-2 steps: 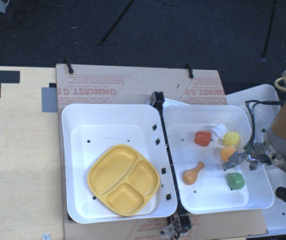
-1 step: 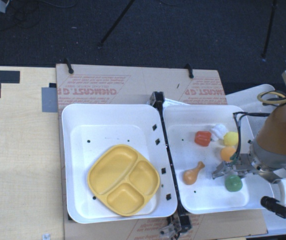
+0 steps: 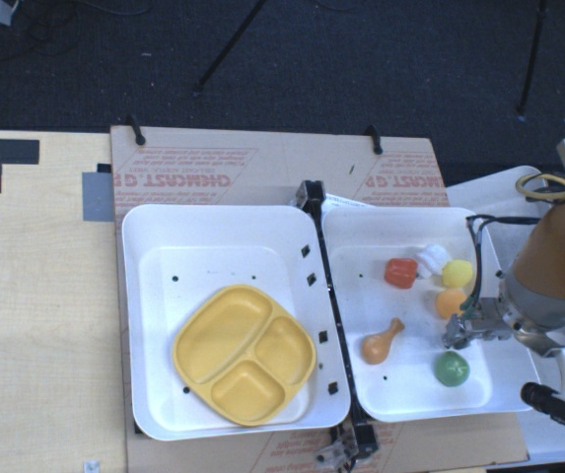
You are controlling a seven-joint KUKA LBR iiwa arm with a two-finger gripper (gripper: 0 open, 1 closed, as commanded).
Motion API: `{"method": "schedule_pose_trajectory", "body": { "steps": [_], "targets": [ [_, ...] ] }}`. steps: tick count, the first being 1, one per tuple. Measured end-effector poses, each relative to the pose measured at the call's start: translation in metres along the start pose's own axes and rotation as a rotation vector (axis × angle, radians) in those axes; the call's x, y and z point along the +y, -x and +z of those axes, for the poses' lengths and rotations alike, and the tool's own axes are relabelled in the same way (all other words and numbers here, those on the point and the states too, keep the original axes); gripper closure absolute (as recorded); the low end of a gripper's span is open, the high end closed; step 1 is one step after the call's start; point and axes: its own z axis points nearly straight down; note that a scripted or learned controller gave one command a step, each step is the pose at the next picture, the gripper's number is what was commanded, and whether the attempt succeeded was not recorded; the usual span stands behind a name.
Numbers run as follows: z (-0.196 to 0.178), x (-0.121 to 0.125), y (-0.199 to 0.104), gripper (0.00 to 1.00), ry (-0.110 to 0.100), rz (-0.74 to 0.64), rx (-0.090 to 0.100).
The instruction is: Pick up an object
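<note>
The only readable lettering stands on the flat brown cardboard sheet (image 3: 262, 170) lying under the two shallow white bins. It is printed in red capitals and appears upside down from the camera's side. On the left portion of the sheet, behind the left bin, the word reads roughly "CHEMCRZT" followed by "G.P", framed by thin red diagonal stripes. On the right portion, behind the right bin, part of the same print shows, ending in "G.P"; the rest is cut off by the bin's rim. The exact spelling cannot be told with certainty, since the letters are small and blurred.
</note>
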Motion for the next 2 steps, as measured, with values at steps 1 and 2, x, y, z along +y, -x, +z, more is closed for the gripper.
{"method": "schedule_pose_trajectory", "body": {
  "steps": [1,2],
  "targets": [
    [-0.060,-0.007,-0.001,1.00,0.006,-0.005,-0.003],
    [-0.115,-0.001,0.008,1.00,0.007,-0.005,-0.004]
  ]
}}
